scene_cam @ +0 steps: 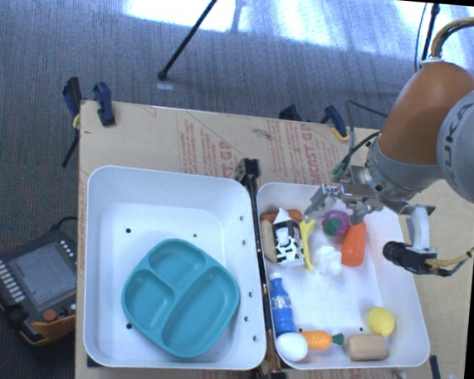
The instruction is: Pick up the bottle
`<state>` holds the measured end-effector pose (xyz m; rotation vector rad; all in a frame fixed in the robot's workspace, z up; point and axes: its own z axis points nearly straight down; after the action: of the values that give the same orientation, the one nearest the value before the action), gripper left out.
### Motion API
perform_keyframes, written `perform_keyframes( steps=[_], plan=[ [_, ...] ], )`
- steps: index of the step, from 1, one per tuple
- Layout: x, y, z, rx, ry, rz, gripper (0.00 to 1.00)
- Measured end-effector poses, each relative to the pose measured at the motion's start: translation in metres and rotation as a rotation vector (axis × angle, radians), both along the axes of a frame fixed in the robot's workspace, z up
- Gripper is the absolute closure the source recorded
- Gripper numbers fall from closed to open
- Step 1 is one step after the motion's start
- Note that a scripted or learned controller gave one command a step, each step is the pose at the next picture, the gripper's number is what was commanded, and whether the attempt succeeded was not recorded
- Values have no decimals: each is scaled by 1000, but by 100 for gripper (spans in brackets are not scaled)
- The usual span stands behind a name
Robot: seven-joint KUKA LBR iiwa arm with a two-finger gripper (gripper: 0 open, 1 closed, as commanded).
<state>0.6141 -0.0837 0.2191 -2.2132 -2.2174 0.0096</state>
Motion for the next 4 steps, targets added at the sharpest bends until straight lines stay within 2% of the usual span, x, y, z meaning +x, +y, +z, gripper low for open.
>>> perform_keyframes(
  steps=[1,2,3,4],
  plan=[
    [8,-67,-96,-3,-12,-229,0],
    [8,-67,-86,-1,-11,-230,100],
    [-52,-38,-42,-3,-5,-523,100],
    [-120,-21,-24,-3,-5,-468,100]
  ],
)
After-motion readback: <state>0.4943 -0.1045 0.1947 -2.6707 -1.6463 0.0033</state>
